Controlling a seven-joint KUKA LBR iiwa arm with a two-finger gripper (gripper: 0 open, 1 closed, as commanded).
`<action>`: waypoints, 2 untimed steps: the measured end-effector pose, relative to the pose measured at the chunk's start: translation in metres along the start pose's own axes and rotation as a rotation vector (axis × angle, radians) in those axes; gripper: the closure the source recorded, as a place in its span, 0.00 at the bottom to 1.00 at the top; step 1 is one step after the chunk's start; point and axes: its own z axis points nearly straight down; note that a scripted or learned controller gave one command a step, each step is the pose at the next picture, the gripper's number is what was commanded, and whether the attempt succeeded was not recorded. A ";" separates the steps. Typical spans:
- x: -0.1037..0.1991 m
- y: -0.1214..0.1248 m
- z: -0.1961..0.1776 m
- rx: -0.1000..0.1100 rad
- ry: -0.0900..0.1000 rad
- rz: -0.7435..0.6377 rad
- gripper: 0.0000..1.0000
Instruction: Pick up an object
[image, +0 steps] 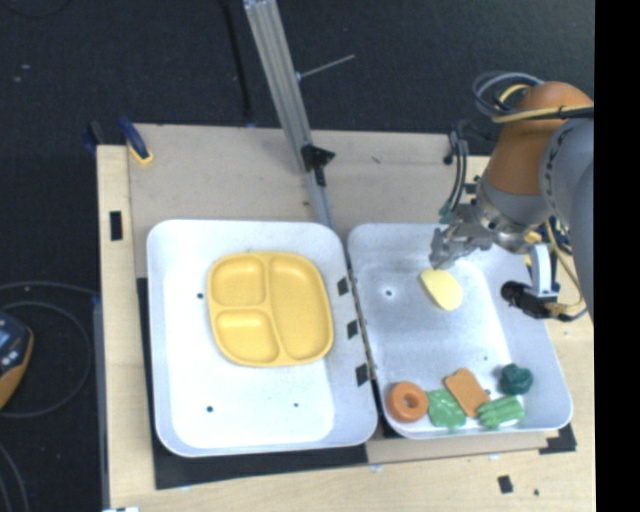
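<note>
A pale yellow rounded object (442, 288) lies in the upper middle of the right bin (400, 330). My gripper (447, 254) hangs just above its upper edge, coming down from the orange-banded wrist (520, 160) at the right. Whether it touches the object I cannot tell. Along the bin's near edge lie an orange ring (407, 400), an orange-brown block (466, 390), two light green pieces (446, 410) (500, 411) and a dark green piece (516, 379).
The left bin (180, 400) holds a yellow three-compartment plate (270, 307). A metal pole (285, 100) slants up from the back between the bins. Cables (545, 290) hang beside the right bin's right rim.
</note>
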 end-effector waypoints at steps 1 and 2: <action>0.002 0.000 -0.065 -0.002 0.001 0.000 1.00; 0.001 0.001 -0.072 0.003 0.002 -0.001 1.00</action>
